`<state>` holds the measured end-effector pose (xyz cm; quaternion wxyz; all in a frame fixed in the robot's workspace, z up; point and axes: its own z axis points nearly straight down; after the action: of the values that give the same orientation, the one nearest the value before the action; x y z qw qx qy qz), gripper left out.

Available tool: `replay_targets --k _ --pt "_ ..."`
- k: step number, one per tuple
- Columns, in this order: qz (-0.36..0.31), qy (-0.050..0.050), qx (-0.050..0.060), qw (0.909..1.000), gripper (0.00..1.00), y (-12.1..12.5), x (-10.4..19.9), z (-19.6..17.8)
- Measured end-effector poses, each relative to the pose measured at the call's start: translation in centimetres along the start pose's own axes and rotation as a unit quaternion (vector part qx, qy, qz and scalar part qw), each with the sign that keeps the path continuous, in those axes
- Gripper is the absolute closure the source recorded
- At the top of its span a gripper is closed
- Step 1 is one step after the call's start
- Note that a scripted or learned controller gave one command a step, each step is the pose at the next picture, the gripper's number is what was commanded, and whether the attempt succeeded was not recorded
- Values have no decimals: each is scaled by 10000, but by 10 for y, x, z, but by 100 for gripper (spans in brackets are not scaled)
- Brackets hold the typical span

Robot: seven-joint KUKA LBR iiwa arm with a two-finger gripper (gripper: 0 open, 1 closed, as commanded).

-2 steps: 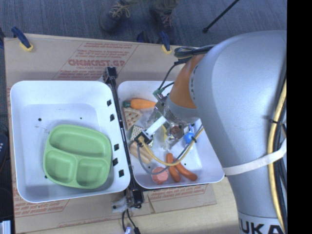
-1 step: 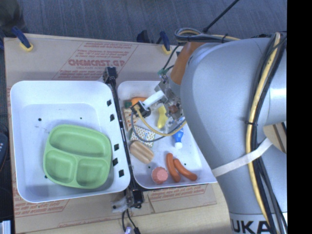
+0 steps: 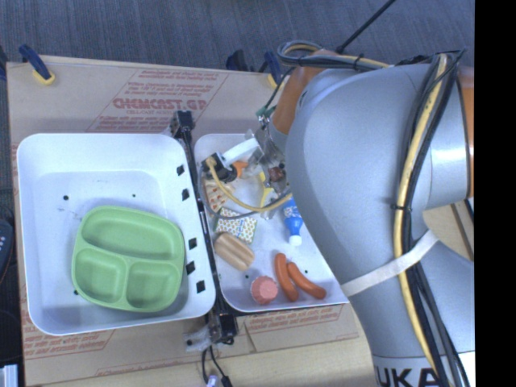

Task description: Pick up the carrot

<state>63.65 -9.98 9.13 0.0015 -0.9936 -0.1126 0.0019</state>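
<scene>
I've got the carrot (image 3: pixel 297 279) lying near the right bin's (image 3: pixel 234 297) front edge, just beside the sausage (image 3: pixel 264 289). My pincer (image 3: pixel 256 161) sits toward the bin's back; grip state I can't tell. I'd descend squarely over the carrot, straddling its width.

Dark grey ribbed carpet (image 3: pixel 121 14) across top of view. Tabletop (image 3: pixel 97 95) covered w/ brown cardboard, red print on it. Blue clamp (image 3: pixel 36 63) at top-left corner, another (image 3: pixel 272 64) mid top edge. Even light.
</scene>
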Motion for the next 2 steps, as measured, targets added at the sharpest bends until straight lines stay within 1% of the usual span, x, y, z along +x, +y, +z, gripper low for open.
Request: replay_targets --k 1,2 --pt "93 7 -2 10000 0 -42 17 -101" --pt "-411 -18 4 9992 0 -1 -37 1"
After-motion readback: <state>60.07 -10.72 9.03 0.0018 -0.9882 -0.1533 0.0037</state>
